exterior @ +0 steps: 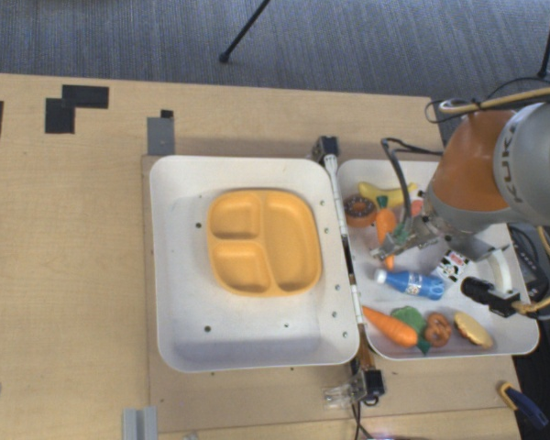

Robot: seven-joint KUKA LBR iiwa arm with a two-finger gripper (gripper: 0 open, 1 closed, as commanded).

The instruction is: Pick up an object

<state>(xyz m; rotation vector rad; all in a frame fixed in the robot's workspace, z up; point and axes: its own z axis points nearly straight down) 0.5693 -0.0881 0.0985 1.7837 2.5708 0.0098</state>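
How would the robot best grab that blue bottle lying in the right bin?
Probably across the middle of the blue bottle, from straight above. It lies flat on its side, its long body running left to right, so fingers should close across its narrow width.

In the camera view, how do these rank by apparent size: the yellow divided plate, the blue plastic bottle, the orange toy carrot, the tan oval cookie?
1. Yellow divided plate, clearly largest.
2. Blue plastic bottle and orange toy carrot: similar length, too close to rank.
3. Tan oval cookie, smallest.

yellow three-compartment plastic plate (260,242) sits in left white bin (179,337) | black tape patches (76,106) on wooden bench (64,273) | grey carpet (119,16) behind
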